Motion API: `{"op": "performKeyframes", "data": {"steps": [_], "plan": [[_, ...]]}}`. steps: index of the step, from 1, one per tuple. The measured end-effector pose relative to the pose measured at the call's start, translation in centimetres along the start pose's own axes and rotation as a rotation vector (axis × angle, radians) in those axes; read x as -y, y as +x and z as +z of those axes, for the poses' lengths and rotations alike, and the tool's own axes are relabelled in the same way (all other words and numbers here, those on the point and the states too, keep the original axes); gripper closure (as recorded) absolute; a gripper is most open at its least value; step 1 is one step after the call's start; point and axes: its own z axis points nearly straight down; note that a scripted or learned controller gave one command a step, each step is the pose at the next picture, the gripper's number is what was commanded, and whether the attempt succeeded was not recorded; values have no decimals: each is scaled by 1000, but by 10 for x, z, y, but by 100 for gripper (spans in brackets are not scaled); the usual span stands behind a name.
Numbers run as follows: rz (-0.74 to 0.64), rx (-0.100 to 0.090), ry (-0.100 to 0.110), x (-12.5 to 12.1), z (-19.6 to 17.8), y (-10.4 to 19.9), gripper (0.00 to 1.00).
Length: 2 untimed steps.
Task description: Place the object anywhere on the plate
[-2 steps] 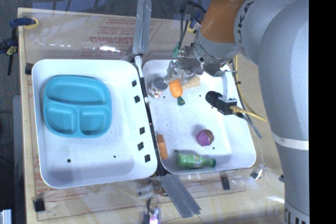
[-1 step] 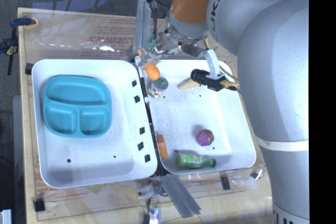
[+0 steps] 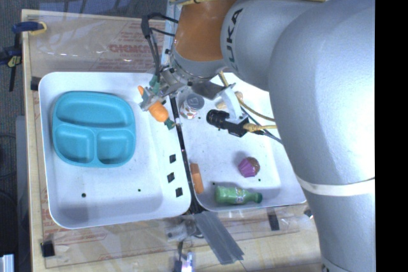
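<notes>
A blue three-compartment plate lies in the left bin, toward its far left. My gripper hangs over the left bin's right side, near the divider between the bins and to the right of the plate. A small orange object, carrot-like, sits at the fingertips, and the fingers appear shut on it. The grey arm with its orange band covers the back of the right bin.
In the right bin lie a purple round object, a green bottle on its side, and an orange stick by the divider. A black cable connector hangs from the wrist. The left bin's front half is bare white floor.
</notes>
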Motion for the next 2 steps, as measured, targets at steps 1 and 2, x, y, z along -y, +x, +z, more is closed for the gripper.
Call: {"op": "performKeyframes", "data": {"steps": [1, 2], "plan": [[-196, 2, -4, -37, -1, 49, 100], [-195, 3, -4, -37, -1, 49, 0]]}}
